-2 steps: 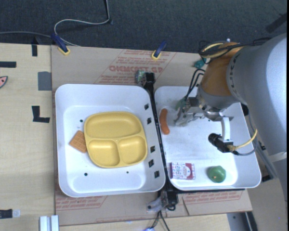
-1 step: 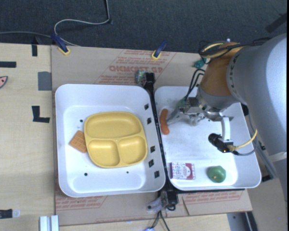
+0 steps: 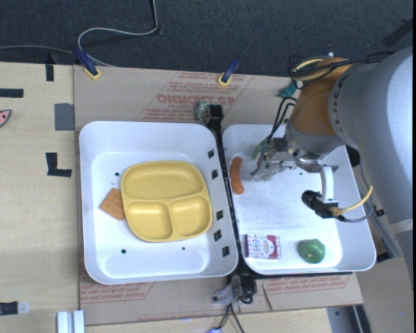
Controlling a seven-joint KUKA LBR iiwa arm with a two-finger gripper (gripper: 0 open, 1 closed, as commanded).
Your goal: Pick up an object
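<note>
In the right bin [image 3: 347,259] an orange sausage-shaped piece [image 3: 236,175] lies against the left wall. A red and white carton [image 3: 262,245] lies flat near the front edge, with a green ball-like fruit [image 3: 311,250] to its right. My gripper [image 3: 262,162] hangs low over the back left of this bin, just right of the orange piece. Nothing shows between its fingers.
The left bin [image 3: 97,255] holds a yellow divided plate [image 3: 166,200] with a tan waffle-like piece [image 3: 112,203] tucked at its left edge. My grey arm [image 3: 374,109] covers the back right of the right bin. Black clips sit along the wall between the bins.
</note>
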